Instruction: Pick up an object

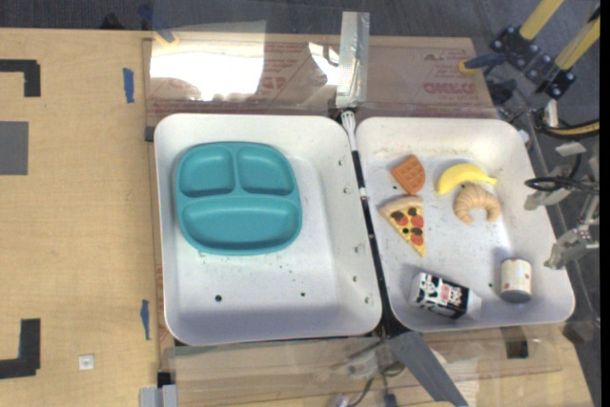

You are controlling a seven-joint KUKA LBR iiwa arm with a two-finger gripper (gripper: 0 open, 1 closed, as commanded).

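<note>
Two shallow white bins sit side by side on the worktop (76, 205). Left bin (324, 291): holds a teal divided tray (238, 197), three compartments, lying flat in the bin's upper left portion; a few dark specks on the bin floor below it. Right bin (543, 295): holds six small objects, all loose on the floor. Orange waffle-textured piece (408, 173) near the top left; yellow banana (464, 176) just right of it; croissant (476, 201) directly below the banana, touching or nearly so. Pizza slice (407, 224) lies below the waffle piece, tip pointing down-right. Black-and-white carton (440, 295) lies on its side near the bin's lower edge. Small white cup (515, 279) right of the carton, apart from it. End effector: state cannot be determined at this moment. Metal rig parts and cabling visible at the right margin beside the right bin.
</note>
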